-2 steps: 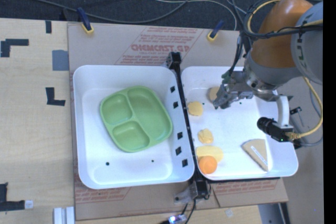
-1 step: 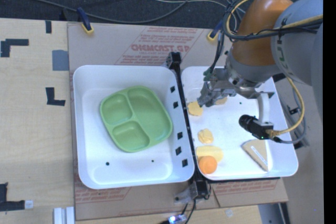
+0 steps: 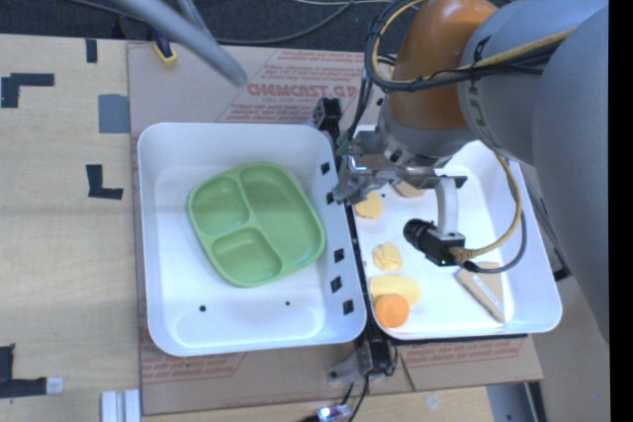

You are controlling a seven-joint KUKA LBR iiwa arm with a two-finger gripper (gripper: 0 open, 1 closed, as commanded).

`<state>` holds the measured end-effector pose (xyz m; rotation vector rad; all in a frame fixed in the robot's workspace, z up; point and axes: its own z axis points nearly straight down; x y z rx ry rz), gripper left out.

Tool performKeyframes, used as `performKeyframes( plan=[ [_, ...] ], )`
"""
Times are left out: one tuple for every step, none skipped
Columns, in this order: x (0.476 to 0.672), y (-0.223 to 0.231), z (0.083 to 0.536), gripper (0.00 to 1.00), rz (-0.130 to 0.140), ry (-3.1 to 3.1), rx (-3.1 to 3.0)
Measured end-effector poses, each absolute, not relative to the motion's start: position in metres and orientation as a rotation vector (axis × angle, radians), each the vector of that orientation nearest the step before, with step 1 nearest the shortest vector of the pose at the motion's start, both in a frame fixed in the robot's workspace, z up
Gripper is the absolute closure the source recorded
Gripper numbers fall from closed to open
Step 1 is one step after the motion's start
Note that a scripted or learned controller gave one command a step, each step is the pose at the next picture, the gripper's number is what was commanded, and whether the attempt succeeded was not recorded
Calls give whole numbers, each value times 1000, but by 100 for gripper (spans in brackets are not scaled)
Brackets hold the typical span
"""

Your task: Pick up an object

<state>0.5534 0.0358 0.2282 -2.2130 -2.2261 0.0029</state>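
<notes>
Now the left bin is holding a green divided plate, lying flat and slightly turned. The right bin is carrying several small pieces: a pale yellow bit just below the tool, another yellow piece, a yellow lump touching an orange ball, and a tan wedge (near the bin's front right corner). The tool is hovering at the right bin's left edge; whether it is clenched I cannot tell. Both bins are sitting on the desk.
</notes>
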Motion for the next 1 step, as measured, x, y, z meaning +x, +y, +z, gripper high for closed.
performKeyframes(
  plan=[
    [568, 90, 236, 100, -1, -2228, -2213]
  ],
)
